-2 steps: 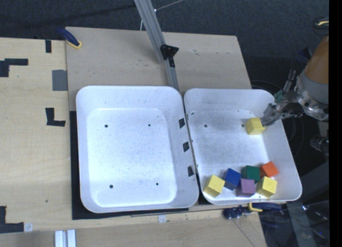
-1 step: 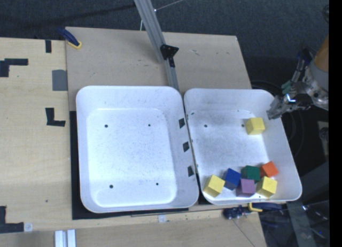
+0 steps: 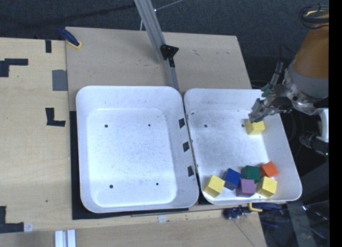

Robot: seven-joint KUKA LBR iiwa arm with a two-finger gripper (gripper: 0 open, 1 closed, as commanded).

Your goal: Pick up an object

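At the far left, the bench (image 3: pixel 32 149) is being marked by black tape pieces (image 3: pixel 51 116) and a grey patch (image 3: pixel 59 79). A blue and yellow clip (image 3: pixel 70 38) is being seen near the bench's back edge. The left bin (image 3: pixel 128 149) is being shown as a speckled white floor with a few dark dots. A slanted metal bar (image 3: pixel 149 16) is being carried down from the top to a black clamp (image 3: pixel 169 52), just behind the place where the two bins meet.

The right bin (image 3: pixel 224 144) is being shared by seven cubes. Six are being kept together near its front edge: a front yellow cube (image 3: pixel 215 185) at the left, then a blue cube (image 3: pixel 232 178), a purple cube (image 3: pixel 247 186) with a green cube (image 3: pixel 250 172) behind it, a second yellow cube (image 3: pixel 268 186), and an orange cube (image 3: pixel 270 169) at the back right. The lone cube (image 3: pixel 255 127), also yellow, is being seen well apart from them, near the bin's right wall.

The gripper (image 3: pixel 260 113) is being held directly over the lone cube, touching or almost touching its top. Whether it is being held wide, narrow, or closed on the cube cannot be told. The arm (image 3: pixel 312 64) is being brought in from the right. A second blue and yellow clip (image 3: pixel 245 211) is being seen just in front of the right bin.
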